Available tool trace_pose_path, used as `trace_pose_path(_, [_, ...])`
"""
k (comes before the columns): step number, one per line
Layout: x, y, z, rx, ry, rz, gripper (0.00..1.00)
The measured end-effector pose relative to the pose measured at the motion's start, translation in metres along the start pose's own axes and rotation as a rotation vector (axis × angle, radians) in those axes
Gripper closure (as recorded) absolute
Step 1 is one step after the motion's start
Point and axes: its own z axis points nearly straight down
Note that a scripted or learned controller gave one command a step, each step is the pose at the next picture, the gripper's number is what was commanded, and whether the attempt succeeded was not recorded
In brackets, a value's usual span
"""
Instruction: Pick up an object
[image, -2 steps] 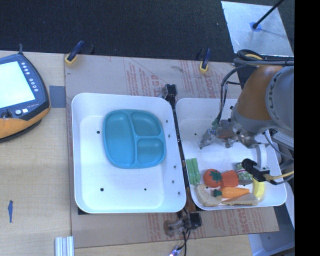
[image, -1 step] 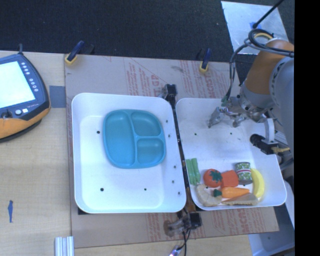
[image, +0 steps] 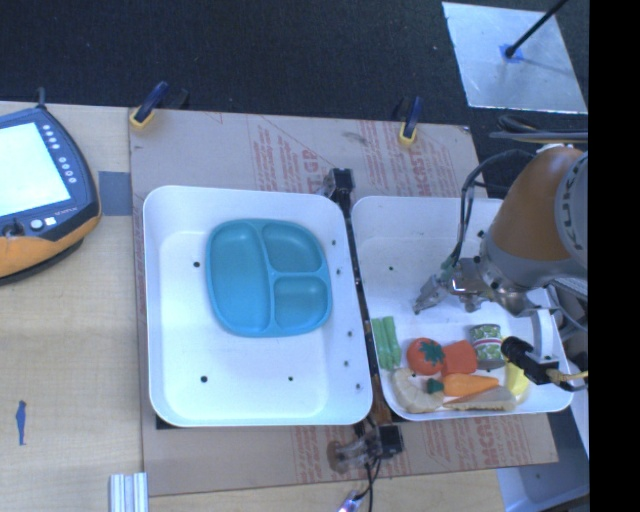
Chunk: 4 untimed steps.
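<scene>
The surface bears two bins; the left bin holds a blue divided plate; the right bin holds toy food along its near edge; the gripper hovers spread and empty above a tomato; approach step, I judge; next, descend and close.

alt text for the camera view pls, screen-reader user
The arm's gripper hangs over the right bin, just above a cluster of toy food along its near edge: a tomato, a carrot and a green piece. The left bin holds a blue divided plate.
</scene>
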Motion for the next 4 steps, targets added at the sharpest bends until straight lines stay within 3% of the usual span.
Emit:
trace_pose_path(1, [0.013,-0.073,0.000,-0.001,0.000,-0.002,0.00])
trace_pose_path(2, [0.012,-0.073,-0.010,-0.001,-0.002,-0.007,1.00])
trace_pose_path(3, [0.011,-0.072,-0.020,0.000,-0.004,-0.013,1.00])
trace_pose_path(4, [0.039,-0.071,-0.076,-0.003,0.000,-0.003,1.00])
